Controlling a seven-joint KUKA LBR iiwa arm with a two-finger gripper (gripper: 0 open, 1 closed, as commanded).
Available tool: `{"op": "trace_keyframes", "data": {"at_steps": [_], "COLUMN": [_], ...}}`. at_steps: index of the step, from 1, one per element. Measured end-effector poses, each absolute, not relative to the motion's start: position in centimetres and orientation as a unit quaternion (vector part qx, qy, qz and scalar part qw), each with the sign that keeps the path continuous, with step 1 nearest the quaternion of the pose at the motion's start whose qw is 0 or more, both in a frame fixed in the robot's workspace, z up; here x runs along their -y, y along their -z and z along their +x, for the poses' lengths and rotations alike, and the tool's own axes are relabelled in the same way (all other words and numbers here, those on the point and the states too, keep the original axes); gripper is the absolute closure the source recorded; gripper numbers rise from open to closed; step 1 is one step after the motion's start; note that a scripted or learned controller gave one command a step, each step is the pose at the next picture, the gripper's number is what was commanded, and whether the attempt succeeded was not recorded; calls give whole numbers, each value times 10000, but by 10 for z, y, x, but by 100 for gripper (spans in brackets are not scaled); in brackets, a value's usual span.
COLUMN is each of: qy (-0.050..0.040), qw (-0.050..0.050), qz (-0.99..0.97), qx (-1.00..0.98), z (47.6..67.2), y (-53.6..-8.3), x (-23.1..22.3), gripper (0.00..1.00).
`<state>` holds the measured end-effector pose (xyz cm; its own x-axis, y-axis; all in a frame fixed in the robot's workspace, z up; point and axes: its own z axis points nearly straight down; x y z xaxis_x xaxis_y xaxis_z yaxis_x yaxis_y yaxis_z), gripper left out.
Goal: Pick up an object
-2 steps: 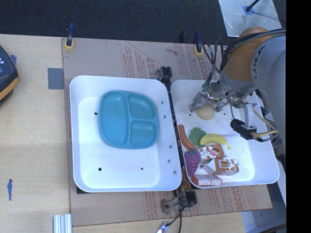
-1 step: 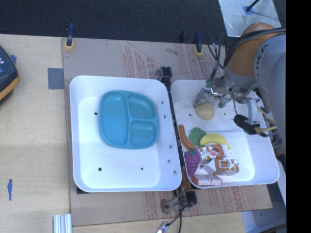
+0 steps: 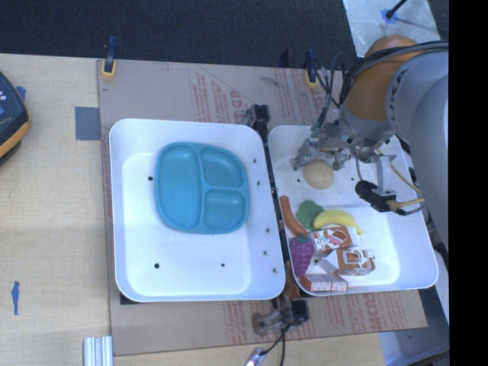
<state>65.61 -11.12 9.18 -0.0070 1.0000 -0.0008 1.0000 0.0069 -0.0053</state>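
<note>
**Gripper low over a pale round item in the right bin**

Nearest the camera, at the right bin's front edge, lies a small red-and-white carton [image 3: 329,284], with a second red-and-white packet [image 3: 354,261] and a third [image 3: 331,239] just behind it. A purple bunch of toy grapes [image 3: 300,253] sits at their left, touching the bin's left wall. Behind these come a yellow toy banana [image 3: 337,219], a green leafy toy vegetable [image 3: 309,211] and a reddish-brown toy sausage [image 3: 290,215] lying along the wall.

Further back, a pale beige round toy [image 3: 319,175] rests on the floor of the shallow white right bin [image 3: 415,261]. The metal two-finger gripper [image 3: 324,157] sits directly over its far side; whether the fingers are spread or closed cannot be told from this angle.

The shallow white left bin [image 3: 133,273] holds a blue plastic divided plate [image 3: 202,187], lying flat near its middle.
</note>
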Motion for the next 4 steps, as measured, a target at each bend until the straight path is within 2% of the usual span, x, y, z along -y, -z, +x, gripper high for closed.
{"op": "trace_keyframes", "data": {"at_steps": [1,2,3,4], "qy": [-8,-20,-8,14], "qw": [3,11,9,-26], "qz": [-7063,-7050,-7056,-7047], "qx": [7079,7092,7086,7095], "z": [656,608,656,659], "y": [-92,-92,-92,-107], "x": [141,97,126,127], "gripper": [0,0,0,100]}}
